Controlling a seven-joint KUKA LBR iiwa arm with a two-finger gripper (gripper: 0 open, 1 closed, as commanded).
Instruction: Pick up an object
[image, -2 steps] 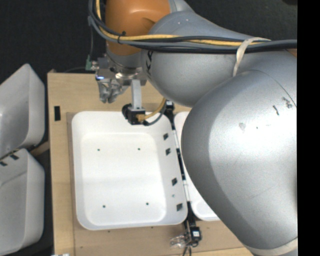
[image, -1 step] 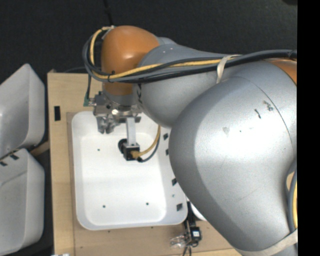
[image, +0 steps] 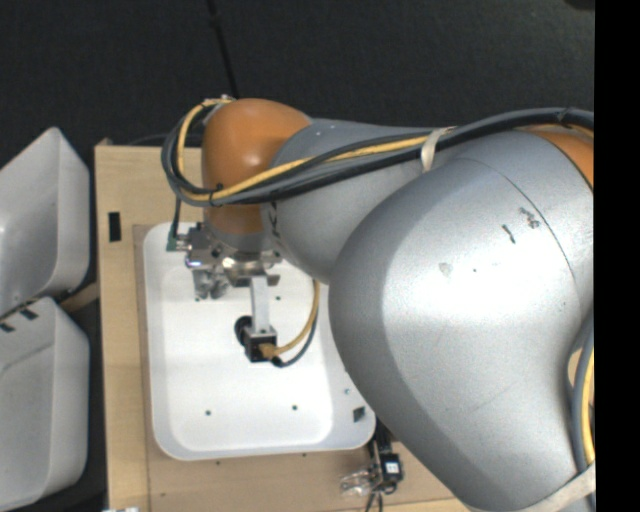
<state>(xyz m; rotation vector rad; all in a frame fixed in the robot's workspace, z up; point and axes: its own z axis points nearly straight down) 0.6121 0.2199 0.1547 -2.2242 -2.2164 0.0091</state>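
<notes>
My gripper (image: 208, 288) hangs low over the far left part of a shallow white bin (image: 180, 400), under the orange wrist band (image: 245, 150). The wrist body hides how its fingers stand. The bin floor near the gripper shows plain white with two small dark dots toward the front. A small dark piece (image: 358, 412) sits at the bin's front right rim. The grey arm covers the right side of the bin and everything beyond it.
The bulky grey arm (image: 470, 300) takes up the right half of the view. Two white housings (image: 40, 220) stand off the bench's left edge. A small metal-and-black clutter (image: 372, 478) lies on the wooden bench (image: 120, 300) in front of the bin.
</notes>
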